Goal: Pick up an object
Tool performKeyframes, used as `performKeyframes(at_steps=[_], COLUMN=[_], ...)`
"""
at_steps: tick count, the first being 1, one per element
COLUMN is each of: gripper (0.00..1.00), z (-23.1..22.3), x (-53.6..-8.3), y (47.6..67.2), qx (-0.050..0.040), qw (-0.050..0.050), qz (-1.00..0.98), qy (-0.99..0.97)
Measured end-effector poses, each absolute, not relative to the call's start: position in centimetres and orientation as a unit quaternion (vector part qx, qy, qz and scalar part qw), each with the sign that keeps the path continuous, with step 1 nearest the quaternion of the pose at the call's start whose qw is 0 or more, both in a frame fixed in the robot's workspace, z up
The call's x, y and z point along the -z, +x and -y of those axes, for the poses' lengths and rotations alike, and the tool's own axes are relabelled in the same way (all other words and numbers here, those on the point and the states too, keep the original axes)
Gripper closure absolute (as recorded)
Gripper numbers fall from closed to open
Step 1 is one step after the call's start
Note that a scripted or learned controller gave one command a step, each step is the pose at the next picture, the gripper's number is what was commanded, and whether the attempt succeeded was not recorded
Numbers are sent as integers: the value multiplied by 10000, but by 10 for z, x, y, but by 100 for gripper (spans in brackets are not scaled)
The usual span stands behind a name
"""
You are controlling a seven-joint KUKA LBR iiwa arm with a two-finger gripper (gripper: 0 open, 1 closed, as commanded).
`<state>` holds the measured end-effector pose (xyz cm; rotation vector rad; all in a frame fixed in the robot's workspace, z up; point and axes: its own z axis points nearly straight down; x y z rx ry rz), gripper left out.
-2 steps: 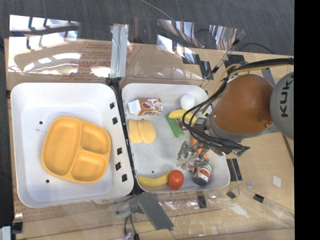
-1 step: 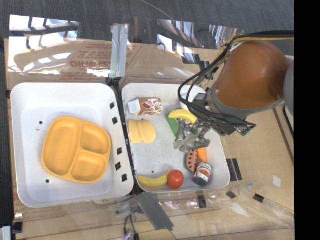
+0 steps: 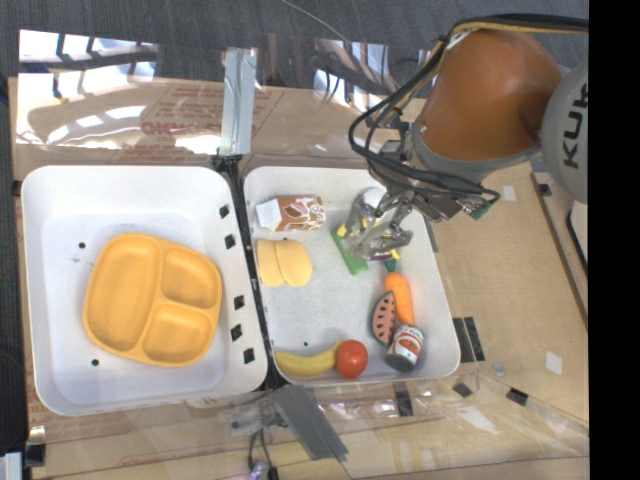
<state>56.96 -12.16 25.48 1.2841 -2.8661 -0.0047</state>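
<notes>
My gripper [image 3: 378, 236] hangs low over the upper right part of the right bin [image 3: 330, 333]. Its metal fingers sit right over a green and yellow object [image 3: 349, 251], touching or nearly touching it. I cannot see whether anything is between them. In the same bin lie a small brown and white carton [image 3: 291, 212], pale yellow slices [image 3: 283, 264], an orange carrot [image 3: 399, 294], a watermelon slice [image 3: 383, 319], a small can [image 3: 405, 347], a red tomato [image 3: 351, 358] and a banana [image 3: 304, 363].
The left bin [image 3: 60, 203] holds a yellow divided plate [image 3: 152, 298]. A black divider [image 3: 245, 268] runs between the bins. The arm's orange band [image 3: 490, 93] and black cables [image 3: 385, 128] hang over the right bin's top right corner.
</notes>
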Motion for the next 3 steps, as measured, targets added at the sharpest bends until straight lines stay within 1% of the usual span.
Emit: performKeyframes(at_steps=[1,2,3], gripper=[100,100,0], z=[62,108,108], x=[-272,-307,-307], y=[619,658,658], qx=[16,-7,-2], qw=[-4,-21,-15], qz=[9253,9568,9569], qy=[3793,2908,2906])
